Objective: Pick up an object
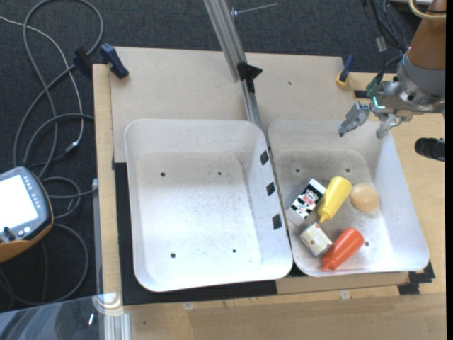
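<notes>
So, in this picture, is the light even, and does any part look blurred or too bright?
Camera view: light is soft and fairly even, shadows faint; the gripper and arm look slightly blurred; the left bin is bright at its rim but not washed out; objects in the right bin, such as the yellow bottle, stay reasonably sharp.

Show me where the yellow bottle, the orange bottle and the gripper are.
yellow bottle [333,197]: camera view, middle of its body.
orange bottle [343,248]: camera view, middle of its body.
gripper [368,123]: camera view, midway between its fingertips.

Grey arm [425,76] w/ orange band
</notes>
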`<state>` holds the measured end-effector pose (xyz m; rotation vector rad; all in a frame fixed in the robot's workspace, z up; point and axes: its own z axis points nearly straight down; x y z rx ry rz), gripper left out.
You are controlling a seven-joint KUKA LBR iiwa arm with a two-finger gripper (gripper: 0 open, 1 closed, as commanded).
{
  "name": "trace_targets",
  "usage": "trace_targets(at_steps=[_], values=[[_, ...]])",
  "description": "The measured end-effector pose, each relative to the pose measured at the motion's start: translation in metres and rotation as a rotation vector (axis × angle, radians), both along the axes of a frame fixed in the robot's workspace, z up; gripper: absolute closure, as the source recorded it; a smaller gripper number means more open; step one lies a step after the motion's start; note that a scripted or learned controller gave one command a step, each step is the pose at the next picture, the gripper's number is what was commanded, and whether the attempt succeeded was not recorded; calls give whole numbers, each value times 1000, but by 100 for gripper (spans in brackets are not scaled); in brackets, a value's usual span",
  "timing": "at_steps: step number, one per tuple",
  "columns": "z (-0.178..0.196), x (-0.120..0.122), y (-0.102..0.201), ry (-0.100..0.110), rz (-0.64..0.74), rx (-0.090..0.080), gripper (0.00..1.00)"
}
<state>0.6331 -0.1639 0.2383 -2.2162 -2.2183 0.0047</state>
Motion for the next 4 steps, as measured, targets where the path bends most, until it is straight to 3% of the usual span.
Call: trace_targets(at_steps=[1, 4], values=[[2, 0, 0, -3, 1, -1, 0], [-144, -12, 7, 2, -1, 0, 0]])
